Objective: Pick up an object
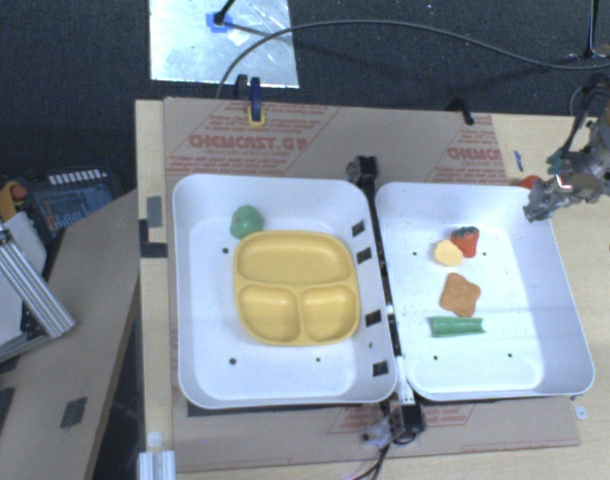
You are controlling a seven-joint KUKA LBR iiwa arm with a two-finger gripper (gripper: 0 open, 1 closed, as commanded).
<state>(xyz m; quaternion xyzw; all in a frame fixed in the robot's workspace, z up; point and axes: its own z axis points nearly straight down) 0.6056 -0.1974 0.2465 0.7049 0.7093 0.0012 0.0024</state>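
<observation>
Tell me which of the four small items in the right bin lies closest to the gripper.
The red item, at the top of the group. It touches the yellow round piece and lies nearer the gripper than the orange piece and the green stick below.

Left of the grey gripper (541, 208), white bins (200, 368) hold a yellow tray (293, 286), green ball (247, 221), and orange piece (460, 294).

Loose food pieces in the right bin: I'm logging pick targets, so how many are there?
4, clustered mid-bin: a red piece touching a yellow piece, an orange piece below them, and a green stick nearest the front. None look hidden.
</observation>
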